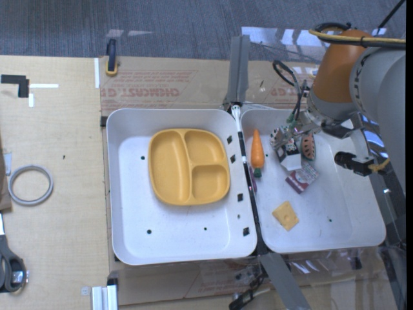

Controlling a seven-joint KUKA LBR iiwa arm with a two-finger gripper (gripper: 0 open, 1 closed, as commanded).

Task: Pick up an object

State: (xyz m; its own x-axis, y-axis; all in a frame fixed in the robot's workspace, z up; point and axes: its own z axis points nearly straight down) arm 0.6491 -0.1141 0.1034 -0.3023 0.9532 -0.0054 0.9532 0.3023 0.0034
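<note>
We cannot tell how the gripper point(292, 141) stands over the right bin point(348, 228), but we judge the carrot point(257, 148) light, stiff, best pinched mid-body.

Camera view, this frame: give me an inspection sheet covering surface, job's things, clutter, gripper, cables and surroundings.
Surface: left bin and right bin side by side on a bench.
Job's things: carrot, yellow wedge, small packet in the right bin.
Clutter: yellow divided plate in the left bin.
Gripper: gripper low over the right bin, by the packet; grasp not discernible.
Cables: black cable looping by the wrist.
Surroundings: tape roll, scissors on the bench.
</note>
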